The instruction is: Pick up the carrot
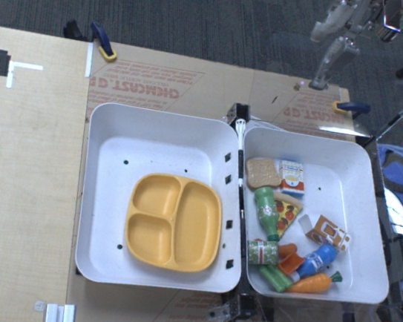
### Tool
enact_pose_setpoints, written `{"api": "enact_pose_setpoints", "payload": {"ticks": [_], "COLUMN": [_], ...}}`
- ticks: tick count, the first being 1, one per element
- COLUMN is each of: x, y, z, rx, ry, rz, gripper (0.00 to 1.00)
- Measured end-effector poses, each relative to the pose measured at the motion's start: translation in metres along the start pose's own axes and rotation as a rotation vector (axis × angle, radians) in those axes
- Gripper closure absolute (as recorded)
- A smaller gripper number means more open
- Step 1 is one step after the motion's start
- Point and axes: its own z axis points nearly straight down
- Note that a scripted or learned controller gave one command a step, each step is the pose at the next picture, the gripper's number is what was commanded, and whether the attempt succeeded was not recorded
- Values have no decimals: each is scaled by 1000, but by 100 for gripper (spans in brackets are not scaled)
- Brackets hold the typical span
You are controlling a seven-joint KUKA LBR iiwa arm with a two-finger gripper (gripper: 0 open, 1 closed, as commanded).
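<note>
You're starting this one from way up top: the gripper [321,80] is hanging over the cardboard behind the right bin [367,195], well apart from everything, and tbh I can't tell what state it's in, too blurry. The carrot [312,283] is lying on its side at the near edge of that bin, touching a blue bottle [317,260] and just beside a green bottle [271,276]. It's looking like smooth tapered plastic, so imo you're wanting to come down across the fat orange middle, not the tip, w/ room for the near wall. The yellow divided plate [174,222] is sitting in the left bin [104,157].
</note>
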Motion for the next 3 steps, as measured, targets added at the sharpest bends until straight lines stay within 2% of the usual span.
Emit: {"api": "enact_pose_setpoints", "payload": {"ticks": [1, 2, 3], "x": [-2, -2, -5], "y": [0, 0, 0], "z": [-9, -9, -18], "rx": [-1, -1, -2], "ry": [-7, -6, -12], "rz": [1, 1, 2], "gripper": [100, 0, 100]}}
